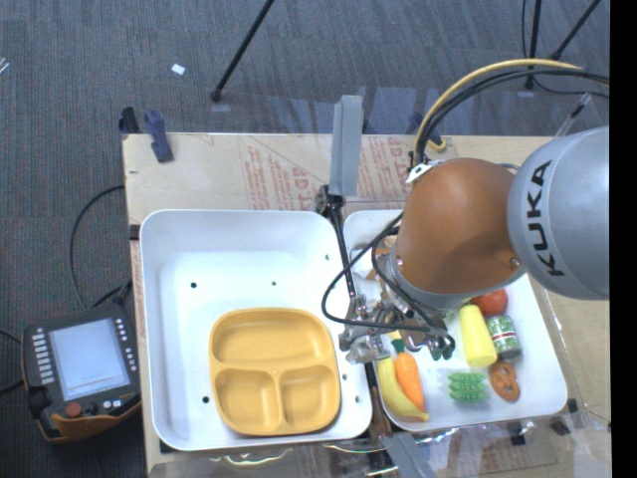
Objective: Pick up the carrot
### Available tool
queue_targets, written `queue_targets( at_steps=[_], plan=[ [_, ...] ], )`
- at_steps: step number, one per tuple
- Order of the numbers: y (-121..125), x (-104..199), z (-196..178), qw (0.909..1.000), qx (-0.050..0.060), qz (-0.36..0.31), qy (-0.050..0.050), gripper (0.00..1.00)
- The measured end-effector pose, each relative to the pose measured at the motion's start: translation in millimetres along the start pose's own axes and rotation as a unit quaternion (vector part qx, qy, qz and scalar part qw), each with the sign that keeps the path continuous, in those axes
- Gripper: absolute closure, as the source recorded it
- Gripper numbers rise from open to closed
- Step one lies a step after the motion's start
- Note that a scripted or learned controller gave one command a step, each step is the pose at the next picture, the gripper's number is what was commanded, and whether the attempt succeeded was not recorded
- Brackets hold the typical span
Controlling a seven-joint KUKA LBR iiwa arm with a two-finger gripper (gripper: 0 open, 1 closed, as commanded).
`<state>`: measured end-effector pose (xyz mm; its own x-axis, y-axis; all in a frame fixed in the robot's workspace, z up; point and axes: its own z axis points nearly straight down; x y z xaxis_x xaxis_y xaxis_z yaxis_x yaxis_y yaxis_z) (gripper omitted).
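Left bin [199, 257]: yellow tray [274, 371]. Right bin [542, 391]: carrot [409, 379] beside banana [391, 388], just below gripper [396, 342]. Finger state: cannot tell. Likely light, rigid, smooth plastic; grasp across thick orange midsection.

Likely a robotics lab — tripod legs [249, 38], teach pendant [85, 374], carpet floor [90, 58]

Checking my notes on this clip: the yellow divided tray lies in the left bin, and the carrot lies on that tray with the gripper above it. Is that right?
Not quite. The yellow divided tray does lie in the left bin, but the carrot is not on it: the camera view shows it in the right bin, beside the banana. The gripper is above the carrot there.
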<state>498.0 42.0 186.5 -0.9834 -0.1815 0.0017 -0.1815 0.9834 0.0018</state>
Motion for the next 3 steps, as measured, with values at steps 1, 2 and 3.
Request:
queue_targets(
  at_steps=[1,2,3],
  plan=[
    [-52,3,0,0.994,0.0,0.109,0.0,1.0],
    [-16,-3,0,0.9772,0.0,0.212,0.0,1.0],
    [-46,31,-14,0.9251,0.001,0.38,0.001,1.0]
  ],
)
